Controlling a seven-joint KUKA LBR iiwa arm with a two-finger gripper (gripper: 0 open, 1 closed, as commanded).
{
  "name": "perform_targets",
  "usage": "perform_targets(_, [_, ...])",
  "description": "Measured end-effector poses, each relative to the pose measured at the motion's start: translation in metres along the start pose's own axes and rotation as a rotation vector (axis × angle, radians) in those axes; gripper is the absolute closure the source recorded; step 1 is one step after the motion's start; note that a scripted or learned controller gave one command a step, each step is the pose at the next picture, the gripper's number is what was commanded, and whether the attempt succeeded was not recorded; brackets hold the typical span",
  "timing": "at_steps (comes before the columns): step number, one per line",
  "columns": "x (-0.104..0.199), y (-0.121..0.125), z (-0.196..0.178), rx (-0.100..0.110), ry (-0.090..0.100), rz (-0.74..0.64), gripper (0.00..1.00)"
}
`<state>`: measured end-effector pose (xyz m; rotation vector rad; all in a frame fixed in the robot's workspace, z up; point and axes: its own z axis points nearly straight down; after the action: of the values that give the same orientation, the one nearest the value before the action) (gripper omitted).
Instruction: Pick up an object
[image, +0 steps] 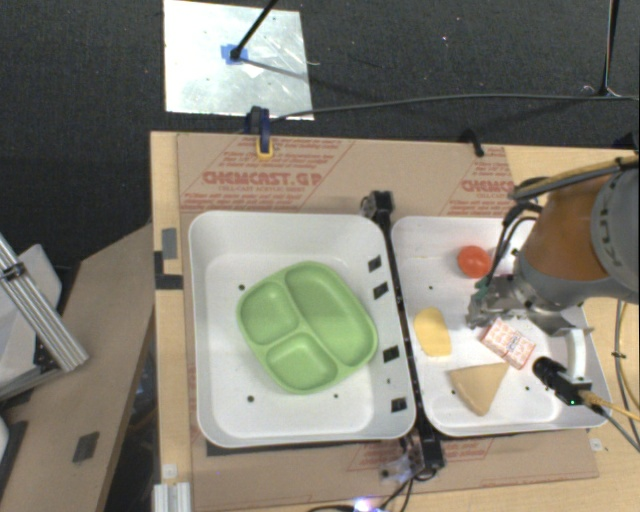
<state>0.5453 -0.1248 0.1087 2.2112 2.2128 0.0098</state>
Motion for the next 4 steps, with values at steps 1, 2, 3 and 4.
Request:
perform_targets(1, [-0.004,0.011,-0.049,0.008,0.004,-0.003,1.00])
perform_targets(2, [-0.001,0.016,-0.113,0.005,0.003,-0.004,1.00])
perform_targets(3, [-0.001,0.017,-0.112,0.011,0.005,-0.003,1.00])
perform_targets(4, [0.050,0.022,-0.108,0.012,0.007,-0.008,1.00])
